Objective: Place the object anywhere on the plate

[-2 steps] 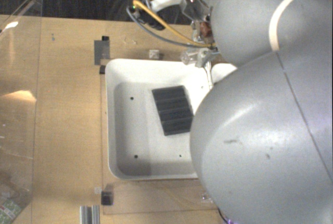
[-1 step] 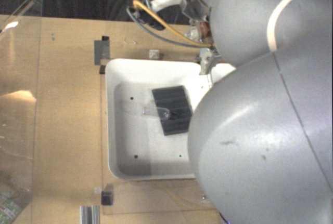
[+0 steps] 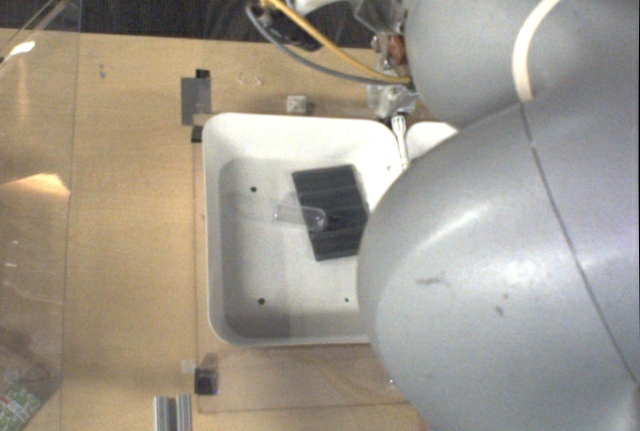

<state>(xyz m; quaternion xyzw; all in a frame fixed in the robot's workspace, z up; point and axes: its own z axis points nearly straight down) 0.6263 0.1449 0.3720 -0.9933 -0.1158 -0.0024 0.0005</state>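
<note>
Dark ribbed block [image 3: 330,210] lies flat in the left bin [image 3: 215,219], a clear plastic piece [image 3: 300,214] on it. Looks light and stiff; best pinched across its short sides. The arm [image 3: 500,249] hides the gripper, so I can't tell its state.

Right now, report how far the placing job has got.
Done: nothing visible suggests placement. A dark ribbed plate lies in the left bin, with a small clear piece at its left edge. In hand: the grey arm covers the right side; whether it holds anything cannot be judged. Left: confirming the object on the plate.
</note>
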